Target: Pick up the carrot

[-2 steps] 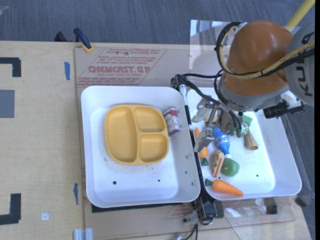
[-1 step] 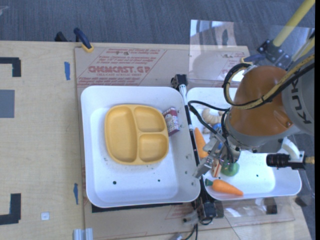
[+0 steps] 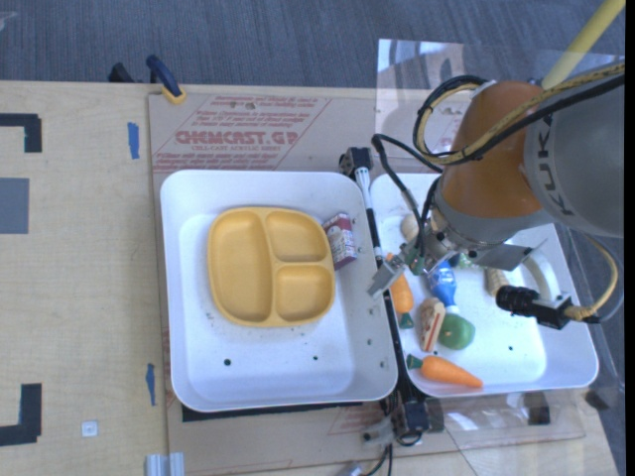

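One gripper [image 3: 405, 266] hangs at the right bin's [image 3: 571, 365] left edge; whether it is spread or pinched cannot be told. The carrot [image 3: 448, 370] lies below and slightly right, lengthwise left to right, near the bin's lower edge.

2 white bins [image 3: 189, 296], a yellow tray [image 3: 243, 266], orange carrots [image 3: 448, 370] and a green ball [image 3: 457, 332].

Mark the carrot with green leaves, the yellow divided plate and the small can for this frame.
carrot [image 3: 451, 371], camera view, middle of its orange body.
yellow divided plate [image 3: 238, 266], camera view, floor of its large left compartment.
small can [image 3: 340, 239], camera view, its side label.
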